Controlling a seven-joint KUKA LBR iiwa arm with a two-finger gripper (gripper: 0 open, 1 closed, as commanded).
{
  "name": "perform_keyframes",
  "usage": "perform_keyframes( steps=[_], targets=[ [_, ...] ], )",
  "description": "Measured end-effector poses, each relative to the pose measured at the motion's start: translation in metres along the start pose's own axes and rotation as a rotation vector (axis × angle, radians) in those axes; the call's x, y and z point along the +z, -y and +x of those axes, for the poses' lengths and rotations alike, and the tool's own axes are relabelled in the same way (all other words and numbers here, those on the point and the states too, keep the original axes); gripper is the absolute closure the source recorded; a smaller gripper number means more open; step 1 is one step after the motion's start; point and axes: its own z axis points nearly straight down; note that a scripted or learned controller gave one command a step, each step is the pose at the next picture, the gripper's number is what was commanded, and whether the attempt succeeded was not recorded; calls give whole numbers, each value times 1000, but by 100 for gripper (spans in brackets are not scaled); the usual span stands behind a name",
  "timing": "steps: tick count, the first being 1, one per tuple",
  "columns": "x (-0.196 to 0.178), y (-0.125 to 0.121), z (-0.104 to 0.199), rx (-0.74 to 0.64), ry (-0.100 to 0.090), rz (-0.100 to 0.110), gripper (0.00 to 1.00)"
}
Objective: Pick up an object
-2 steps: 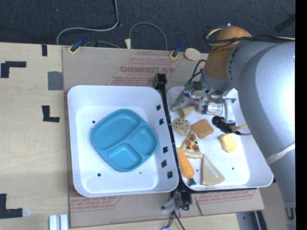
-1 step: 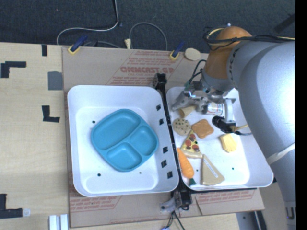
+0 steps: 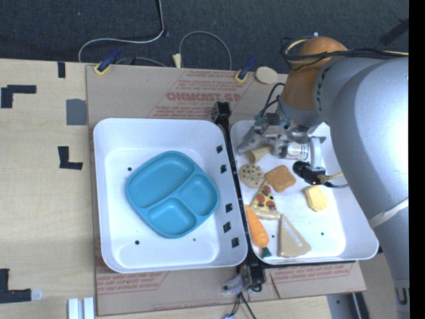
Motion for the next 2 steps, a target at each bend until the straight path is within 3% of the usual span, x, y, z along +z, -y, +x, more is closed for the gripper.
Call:
perform_keyframes(
  steps=[2],
  targets=[
    [0,0,0,0,0,1,0]
  ],
)
